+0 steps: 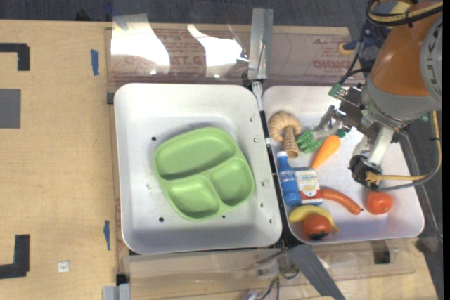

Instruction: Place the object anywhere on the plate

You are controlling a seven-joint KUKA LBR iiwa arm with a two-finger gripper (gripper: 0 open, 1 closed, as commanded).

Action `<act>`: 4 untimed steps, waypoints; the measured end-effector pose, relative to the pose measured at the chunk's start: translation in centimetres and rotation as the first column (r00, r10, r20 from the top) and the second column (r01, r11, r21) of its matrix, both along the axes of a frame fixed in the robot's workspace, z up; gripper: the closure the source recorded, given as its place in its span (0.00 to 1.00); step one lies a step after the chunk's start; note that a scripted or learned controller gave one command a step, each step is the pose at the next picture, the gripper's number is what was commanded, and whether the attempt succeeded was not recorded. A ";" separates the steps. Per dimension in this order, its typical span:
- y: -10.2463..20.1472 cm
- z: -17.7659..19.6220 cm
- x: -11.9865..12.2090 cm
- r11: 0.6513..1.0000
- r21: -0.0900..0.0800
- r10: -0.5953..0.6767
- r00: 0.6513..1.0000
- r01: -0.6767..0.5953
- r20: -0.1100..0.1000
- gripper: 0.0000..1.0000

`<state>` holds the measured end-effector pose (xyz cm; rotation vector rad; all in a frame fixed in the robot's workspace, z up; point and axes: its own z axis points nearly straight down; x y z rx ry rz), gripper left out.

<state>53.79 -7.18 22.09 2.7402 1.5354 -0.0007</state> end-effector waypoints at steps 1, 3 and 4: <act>0.0 0.0 0.0 1.000 0.000 0.000 1.000 0.000 0.000 0.00; 0.0 0.0 0.0 1.000 0.000 0.000 1.000 0.000 0.000 0.00; 0.0 0.0 0.0 1.000 0.000 0.000 1.000 0.000 0.000 0.00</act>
